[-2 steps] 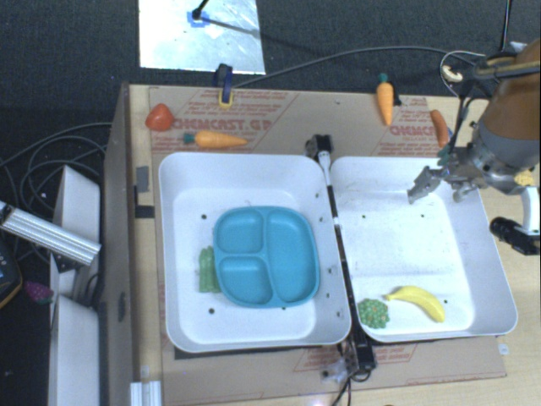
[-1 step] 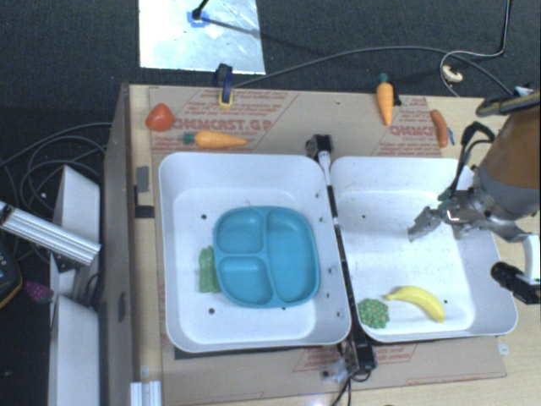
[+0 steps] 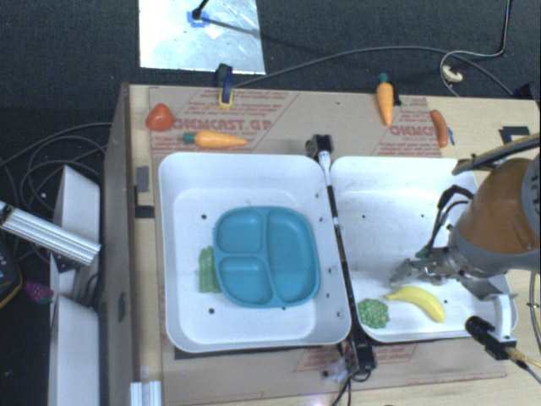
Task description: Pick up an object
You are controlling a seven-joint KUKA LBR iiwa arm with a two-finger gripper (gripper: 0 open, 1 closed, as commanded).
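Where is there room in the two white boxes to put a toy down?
The right bin has bare floor at its back, above the gripper. Its front is crowded: banana, green ball. The blue plate covers most of the left bin.

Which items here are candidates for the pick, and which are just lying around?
In play: banana and green broccoli-like piece in the right bin, near the gripper.

Lying about: blue divided plate, green piece beside it, carrots on the cardboard.
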